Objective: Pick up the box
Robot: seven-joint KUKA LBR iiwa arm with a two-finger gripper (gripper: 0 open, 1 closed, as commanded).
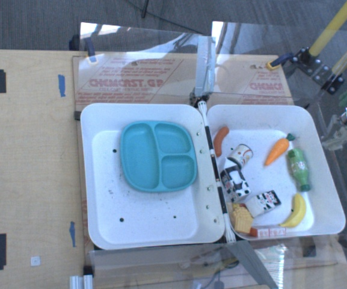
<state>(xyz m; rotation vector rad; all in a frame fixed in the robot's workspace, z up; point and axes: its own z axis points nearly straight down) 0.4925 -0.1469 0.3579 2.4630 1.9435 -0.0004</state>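
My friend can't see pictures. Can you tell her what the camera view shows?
Two white bins sit side by side. The left bin holds a teal divided plate. The right bin holds toy food: a carrot, green bottle, banana, sausage and a small black-and-white box.

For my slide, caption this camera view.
Teal tray in the left bin; toy food and a small box in the right bin.
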